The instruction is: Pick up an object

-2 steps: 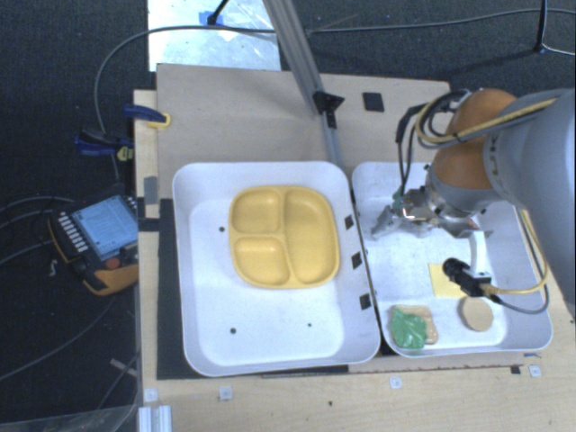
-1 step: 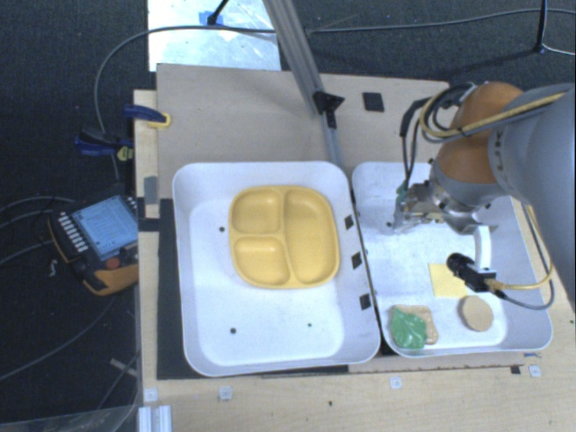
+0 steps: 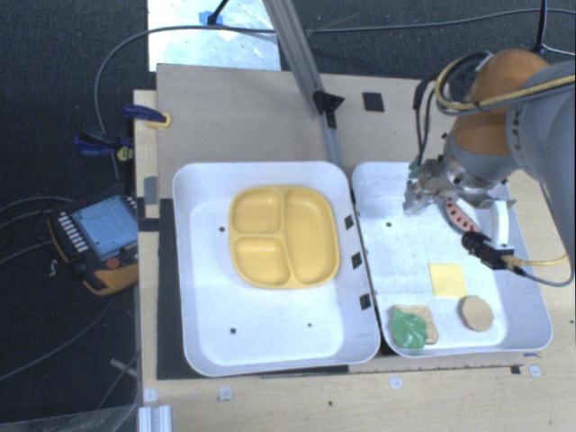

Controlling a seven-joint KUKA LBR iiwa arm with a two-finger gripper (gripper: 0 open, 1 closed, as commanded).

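Nearest me in the right bin (image 3: 531,327) I see a green-topped toast (image 3: 412,327), a round cookie (image 3: 476,312) and a yellow cheese slice (image 3: 447,280). Farther back the gripper (image 3: 421,196) hovers; its state I cannot tell.

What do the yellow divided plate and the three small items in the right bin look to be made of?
The yellow divided plate looks like matte moulded plastic, with smooth rounded compartment ridges. The yellow square is flat and thin, likely plastic or foam toy cheese. The tan round piece looks like dull toy bread or a cookie; material unclear. The green piece on a tan base looks like soft toy food, perhaps felt or rubber.
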